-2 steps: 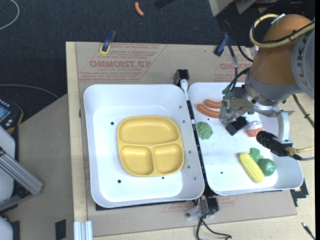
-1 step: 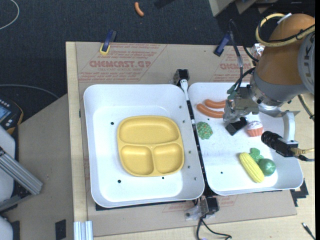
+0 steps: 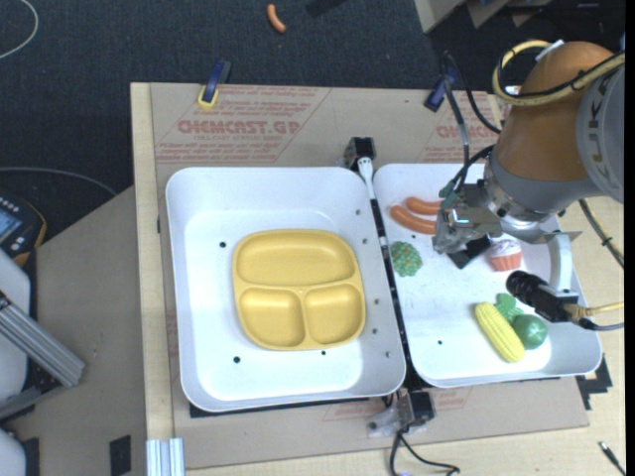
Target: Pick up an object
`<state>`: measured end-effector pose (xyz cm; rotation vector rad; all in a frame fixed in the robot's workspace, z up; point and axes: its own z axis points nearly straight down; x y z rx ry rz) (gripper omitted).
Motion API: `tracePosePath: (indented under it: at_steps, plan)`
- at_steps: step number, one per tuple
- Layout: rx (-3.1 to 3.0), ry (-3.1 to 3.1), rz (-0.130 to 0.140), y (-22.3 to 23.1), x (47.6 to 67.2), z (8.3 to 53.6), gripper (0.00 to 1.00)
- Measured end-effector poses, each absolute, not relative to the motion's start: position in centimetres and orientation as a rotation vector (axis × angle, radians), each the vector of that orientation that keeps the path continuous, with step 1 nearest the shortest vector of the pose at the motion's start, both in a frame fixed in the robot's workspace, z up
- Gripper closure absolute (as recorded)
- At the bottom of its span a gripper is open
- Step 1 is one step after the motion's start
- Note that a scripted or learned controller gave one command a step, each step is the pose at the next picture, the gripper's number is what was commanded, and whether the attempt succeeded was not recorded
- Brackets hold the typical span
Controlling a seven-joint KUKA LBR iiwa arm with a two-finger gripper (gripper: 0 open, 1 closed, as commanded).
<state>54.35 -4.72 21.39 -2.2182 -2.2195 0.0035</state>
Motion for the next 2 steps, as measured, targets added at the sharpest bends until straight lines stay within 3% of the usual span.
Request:
tracePosePath:
  at_steps: [2]
  plan:
    - [-2.223, -2.225, -0.004, -4.9, 54.4, 23.6, 1.00]
